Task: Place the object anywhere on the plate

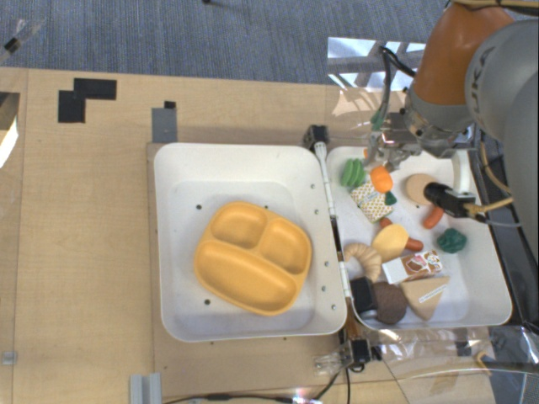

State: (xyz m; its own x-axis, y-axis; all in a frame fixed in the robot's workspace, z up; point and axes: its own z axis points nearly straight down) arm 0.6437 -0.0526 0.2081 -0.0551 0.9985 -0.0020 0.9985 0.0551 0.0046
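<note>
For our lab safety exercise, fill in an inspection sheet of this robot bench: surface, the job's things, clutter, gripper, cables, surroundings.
Surface: wooden bench bearing left bin and right bin, side by side.
Job's things: yellow plate, three compartments, in the left bin, nothing on it.
Clutter: toy foods crowd the right bin, among them a carrot, green pepper, croissant, broccoli.
Gripper: gripper low over the right bin's far end, by the carrot; jaws hard to make out.
Cables: cable along the wrist; wires at the near bench edge.
Surroundings: blue-grey carpet beyond.
</note>
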